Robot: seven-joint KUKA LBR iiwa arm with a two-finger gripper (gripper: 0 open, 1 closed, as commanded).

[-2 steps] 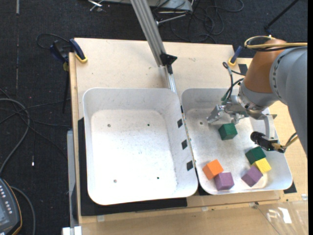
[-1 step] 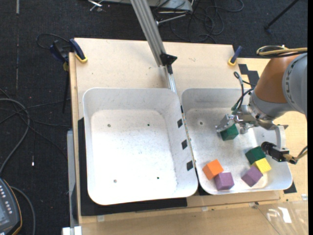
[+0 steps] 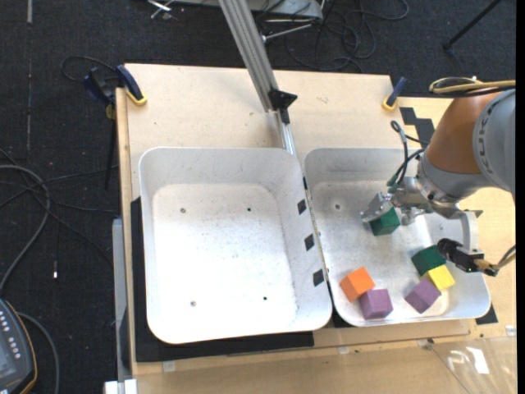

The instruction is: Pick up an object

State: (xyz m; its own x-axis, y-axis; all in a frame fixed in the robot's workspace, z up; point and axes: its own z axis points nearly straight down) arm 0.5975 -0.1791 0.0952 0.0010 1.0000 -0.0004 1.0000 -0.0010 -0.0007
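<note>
Green block (image 3: pixel 384 222) clamped in jaws (right bin (image 3: pixel 344 171)); no legible writing anywhere.

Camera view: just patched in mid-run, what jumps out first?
The grey arm with its orange band reaches in from the right, its gripper at a green block in the right bin. Orange, purple and yellow blocks cluster along that bin's near edge.

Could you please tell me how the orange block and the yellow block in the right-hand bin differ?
The orange block stands clear of its neighbours near the bin's middle; the yellow block is wedged between a dark green block and a purple block. Orange looks slightly larger than yellow. Both are small cubes in the right bin.
</note>
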